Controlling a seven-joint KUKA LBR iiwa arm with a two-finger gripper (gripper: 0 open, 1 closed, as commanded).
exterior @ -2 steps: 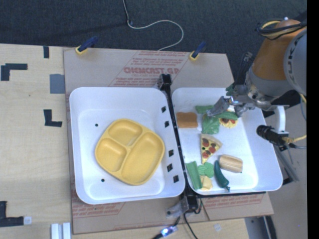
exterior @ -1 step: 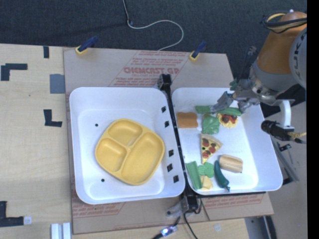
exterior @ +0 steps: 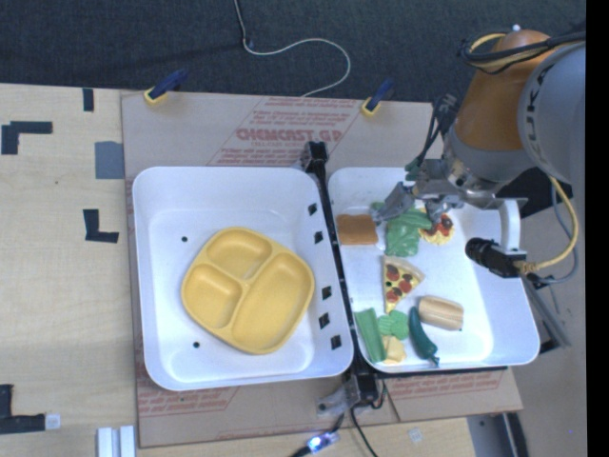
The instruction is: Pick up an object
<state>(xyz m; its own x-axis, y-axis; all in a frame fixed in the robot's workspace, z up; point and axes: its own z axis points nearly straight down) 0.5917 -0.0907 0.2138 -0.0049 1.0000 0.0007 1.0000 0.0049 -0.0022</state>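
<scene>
My gripper (exterior: 411, 209) reaches in from the right over the back of the right bin (exterior: 495, 298). Its fingers stand spread, one metal finger (exterior: 390, 204) slanting toward a brown bread slice (exterior: 356, 229). Right under the gripper lies a green leafy toy (exterior: 407, 230), with a small red and yellow piece (exterior: 440, 228) beside it. Nothing shows between the fingers. Nearer the front lie a pizza slice (exterior: 400, 280), a bread roll (exterior: 441, 313), a green pepper (exterior: 422, 337), a broccoli piece (exterior: 391, 326), a green strip (exterior: 368, 332) and a yellow block (exterior: 394, 350).
The left bin (exterior: 162, 255) holds a yellow divided plate (exterior: 247, 289). A black divider with clips (exterior: 326, 246) runs between the bins. A black fitting (exterior: 490, 255) on the arm hangs over the right bin's right side. A white cable (exterior: 285, 46) lies behind the bins.
</scene>
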